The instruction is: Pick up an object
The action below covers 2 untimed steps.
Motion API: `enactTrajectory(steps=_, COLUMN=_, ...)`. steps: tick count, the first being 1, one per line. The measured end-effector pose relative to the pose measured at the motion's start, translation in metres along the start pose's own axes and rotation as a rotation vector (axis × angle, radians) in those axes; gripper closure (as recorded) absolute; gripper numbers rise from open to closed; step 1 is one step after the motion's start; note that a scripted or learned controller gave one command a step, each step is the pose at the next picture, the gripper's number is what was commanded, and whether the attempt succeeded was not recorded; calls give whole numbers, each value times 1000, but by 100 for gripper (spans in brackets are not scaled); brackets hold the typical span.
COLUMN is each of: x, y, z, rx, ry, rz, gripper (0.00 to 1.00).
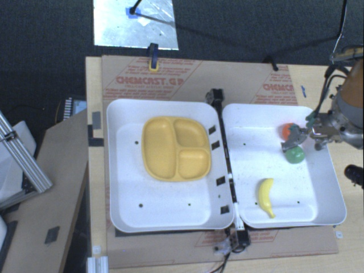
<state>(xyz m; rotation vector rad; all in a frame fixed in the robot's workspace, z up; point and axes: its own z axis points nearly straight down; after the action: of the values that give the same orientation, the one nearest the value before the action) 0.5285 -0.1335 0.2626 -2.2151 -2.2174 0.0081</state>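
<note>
In the right bin [324, 203], a yellow banana [265, 196] lies near the front. A green ball-shaped object [295, 154] and an orange object [288, 130] sit close together at the bin's right side. My gripper [295, 137] reaches in from the right and hovers just over these two, between the orange one and the green one. It partly covers the orange object. Nothing is visibly held.
The left bin [125, 203] holds a yellow divided plate [175, 148]. A black divider [223, 152] runs between the bins. The arm's body [347, 115] overhangs the right bin's right rim. A foil sheet [135, 15] lies beyond the bench.
</note>
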Motion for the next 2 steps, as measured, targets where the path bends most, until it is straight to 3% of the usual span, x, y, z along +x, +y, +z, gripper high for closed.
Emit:
enactTrajectory(steps=1, x=0, y=2, z=-5, rx=-11, ry=-2, rz=-3, gripper=0)
enactTrajectory(steps=2, x=5, y=-2, z=55, rx=-5, ry=0, rz=0, gripper=0)
